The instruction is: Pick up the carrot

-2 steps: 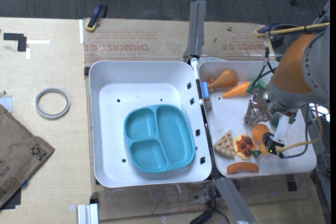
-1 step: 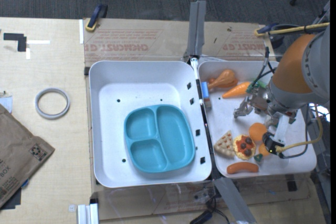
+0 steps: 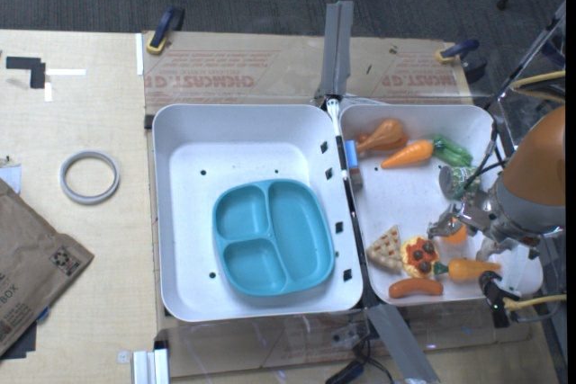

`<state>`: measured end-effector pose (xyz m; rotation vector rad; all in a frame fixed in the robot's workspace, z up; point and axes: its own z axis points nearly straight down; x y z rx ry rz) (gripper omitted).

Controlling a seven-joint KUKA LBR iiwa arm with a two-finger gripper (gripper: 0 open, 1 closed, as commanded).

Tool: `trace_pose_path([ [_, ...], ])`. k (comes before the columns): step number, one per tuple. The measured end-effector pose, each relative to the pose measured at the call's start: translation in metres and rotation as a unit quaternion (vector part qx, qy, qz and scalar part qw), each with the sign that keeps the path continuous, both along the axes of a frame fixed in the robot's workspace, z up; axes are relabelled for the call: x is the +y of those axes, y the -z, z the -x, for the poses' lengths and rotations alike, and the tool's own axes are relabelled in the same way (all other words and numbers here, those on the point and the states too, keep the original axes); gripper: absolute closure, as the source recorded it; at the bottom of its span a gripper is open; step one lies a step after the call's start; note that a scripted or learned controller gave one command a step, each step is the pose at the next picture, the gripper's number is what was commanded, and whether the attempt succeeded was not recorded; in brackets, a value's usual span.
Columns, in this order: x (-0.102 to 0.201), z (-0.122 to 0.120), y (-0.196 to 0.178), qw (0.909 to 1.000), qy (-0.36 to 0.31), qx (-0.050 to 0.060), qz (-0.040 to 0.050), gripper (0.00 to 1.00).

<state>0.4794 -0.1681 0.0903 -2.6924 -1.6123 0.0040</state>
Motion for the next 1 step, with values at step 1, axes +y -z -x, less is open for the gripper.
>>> trace_pose_path([
  [1,-0.0004,0.0001,-0.0079,1.0,0.001,0.001,-0.0006,1.0],
])
